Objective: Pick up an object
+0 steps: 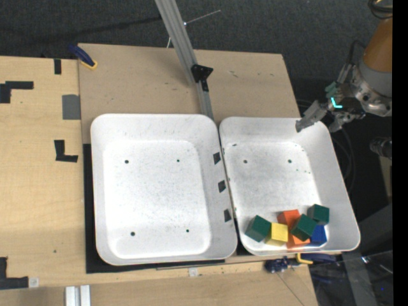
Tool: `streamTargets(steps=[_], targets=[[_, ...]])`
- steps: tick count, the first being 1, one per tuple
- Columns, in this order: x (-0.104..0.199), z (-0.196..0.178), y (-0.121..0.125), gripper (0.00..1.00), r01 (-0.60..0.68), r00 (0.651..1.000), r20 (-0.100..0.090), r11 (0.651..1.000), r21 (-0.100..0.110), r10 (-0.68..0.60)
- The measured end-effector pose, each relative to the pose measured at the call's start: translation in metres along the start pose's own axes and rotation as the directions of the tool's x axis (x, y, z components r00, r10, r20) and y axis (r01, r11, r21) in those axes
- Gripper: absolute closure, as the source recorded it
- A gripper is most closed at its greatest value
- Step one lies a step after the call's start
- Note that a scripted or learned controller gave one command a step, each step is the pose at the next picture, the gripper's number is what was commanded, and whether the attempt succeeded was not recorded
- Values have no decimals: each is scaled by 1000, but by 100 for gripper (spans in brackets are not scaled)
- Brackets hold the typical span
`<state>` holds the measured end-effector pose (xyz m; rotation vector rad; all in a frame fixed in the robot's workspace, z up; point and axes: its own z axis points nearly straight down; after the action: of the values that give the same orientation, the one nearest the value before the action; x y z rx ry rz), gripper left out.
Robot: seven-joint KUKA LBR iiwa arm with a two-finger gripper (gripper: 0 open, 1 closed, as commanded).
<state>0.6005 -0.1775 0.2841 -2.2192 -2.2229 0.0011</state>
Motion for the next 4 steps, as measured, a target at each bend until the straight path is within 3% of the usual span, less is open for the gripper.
streamTargets(steps=[3, 4], targets=[[-24, 167, -11, 0, -1, 1000, -1, 1000, 7, 1], [-23, 153, -8, 100, 1, 1000, 0, 1000, 1, -1]])
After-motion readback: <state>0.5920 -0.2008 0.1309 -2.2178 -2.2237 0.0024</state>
